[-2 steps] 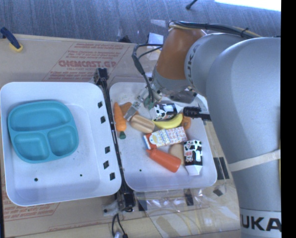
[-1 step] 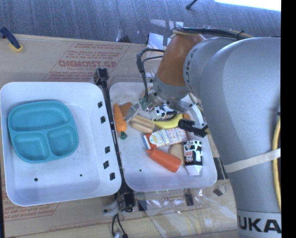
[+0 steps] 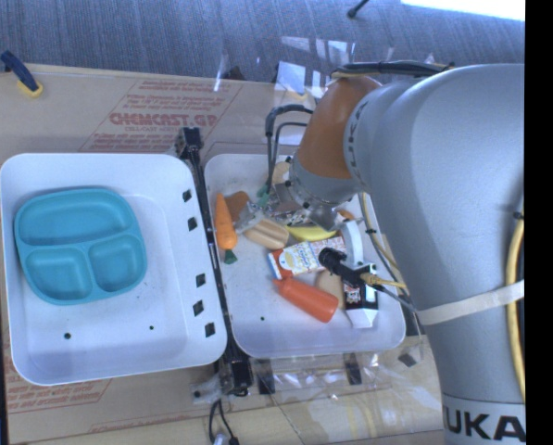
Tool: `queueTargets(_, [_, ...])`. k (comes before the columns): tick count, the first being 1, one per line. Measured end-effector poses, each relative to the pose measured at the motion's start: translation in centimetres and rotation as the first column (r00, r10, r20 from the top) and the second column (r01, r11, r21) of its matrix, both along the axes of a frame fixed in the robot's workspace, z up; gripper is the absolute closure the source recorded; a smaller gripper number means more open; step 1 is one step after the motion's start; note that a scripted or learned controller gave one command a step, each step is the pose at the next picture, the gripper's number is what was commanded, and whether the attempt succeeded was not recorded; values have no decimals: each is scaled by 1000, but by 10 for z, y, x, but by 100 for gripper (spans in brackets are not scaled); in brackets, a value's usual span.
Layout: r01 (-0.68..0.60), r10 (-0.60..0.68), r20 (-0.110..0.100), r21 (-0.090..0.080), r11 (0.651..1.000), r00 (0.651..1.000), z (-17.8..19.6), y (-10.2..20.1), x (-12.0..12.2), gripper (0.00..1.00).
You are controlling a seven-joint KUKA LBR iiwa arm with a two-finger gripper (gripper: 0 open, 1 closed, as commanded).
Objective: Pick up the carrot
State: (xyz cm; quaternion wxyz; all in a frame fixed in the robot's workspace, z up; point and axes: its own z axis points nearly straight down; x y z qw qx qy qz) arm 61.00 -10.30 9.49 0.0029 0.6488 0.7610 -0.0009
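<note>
The carrot [image 3: 224, 222] lies along the left wall of the right bin [image 3: 295, 336], slim and orange, its length running up and down the view. Just right of it sits a crowd of toy food: a hot dog bun [image 3: 266, 235], a banana [image 3: 315, 234], a small carton [image 3: 299, 260] and a second orange piece [image 3: 307, 299], perhaps a sausage, lying aslant nearer the front. The arm's grey bulk and orange band [image 3: 324, 142] hang over the bin's far half, hiding the gripper [image 3: 274, 204] almost wholly; how it stands cannot be told. It hovers over the clutter beside the carrot's upper end. The left bin [image 3: 35, 341] bears a blue divided plate [image 3: 79, 243].
</note>
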Motion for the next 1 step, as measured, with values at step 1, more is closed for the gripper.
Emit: queueTargets(1, [338,-338,-12,4,941,941,0,5,-19,0])
